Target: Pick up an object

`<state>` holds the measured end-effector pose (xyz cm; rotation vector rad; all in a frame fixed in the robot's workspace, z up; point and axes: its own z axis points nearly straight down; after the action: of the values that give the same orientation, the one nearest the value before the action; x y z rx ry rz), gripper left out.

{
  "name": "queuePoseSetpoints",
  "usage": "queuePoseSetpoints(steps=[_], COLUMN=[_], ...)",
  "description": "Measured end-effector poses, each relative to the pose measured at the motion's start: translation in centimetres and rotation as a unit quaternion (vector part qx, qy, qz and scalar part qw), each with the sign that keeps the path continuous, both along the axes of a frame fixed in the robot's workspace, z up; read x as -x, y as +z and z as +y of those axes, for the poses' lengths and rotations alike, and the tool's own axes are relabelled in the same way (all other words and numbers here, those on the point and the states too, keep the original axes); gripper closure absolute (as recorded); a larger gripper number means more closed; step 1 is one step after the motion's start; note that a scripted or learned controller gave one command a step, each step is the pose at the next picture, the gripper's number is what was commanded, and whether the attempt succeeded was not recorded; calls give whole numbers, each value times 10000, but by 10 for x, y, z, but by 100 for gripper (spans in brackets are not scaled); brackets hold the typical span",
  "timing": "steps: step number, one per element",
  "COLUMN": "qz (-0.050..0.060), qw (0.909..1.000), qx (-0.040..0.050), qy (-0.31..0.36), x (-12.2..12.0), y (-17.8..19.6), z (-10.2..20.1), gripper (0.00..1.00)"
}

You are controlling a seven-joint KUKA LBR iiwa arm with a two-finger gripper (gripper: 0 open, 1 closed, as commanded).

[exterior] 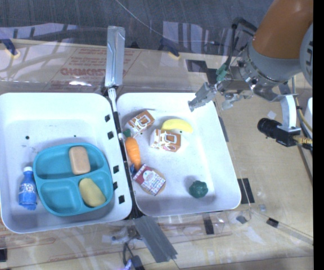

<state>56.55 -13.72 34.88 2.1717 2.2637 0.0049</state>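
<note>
A grey KUKA arm with an orange band reaches in from the right, its gripper hovering over the upper right rim of the right bin, whether spread or pressed together cannot be told. Below it in that bin lie a banana, 3 small red-and-white cartons, a carrot and a dark green vegetable. The left bin holds a blue 3-compartment tray carrying 2 food pieces, with a small blue bottle just beside it.
</note>
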Motion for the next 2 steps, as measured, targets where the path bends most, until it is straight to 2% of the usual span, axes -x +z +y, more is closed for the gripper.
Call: queuePoseSetpoints(steps=[1,2], qz=[81,55], qw=[9871,9921], qx=[-7,-7], qy=[-1600,-1249], x=[4,-44], y=[-150,-182], z=[1,-23], gripper=[0,0])
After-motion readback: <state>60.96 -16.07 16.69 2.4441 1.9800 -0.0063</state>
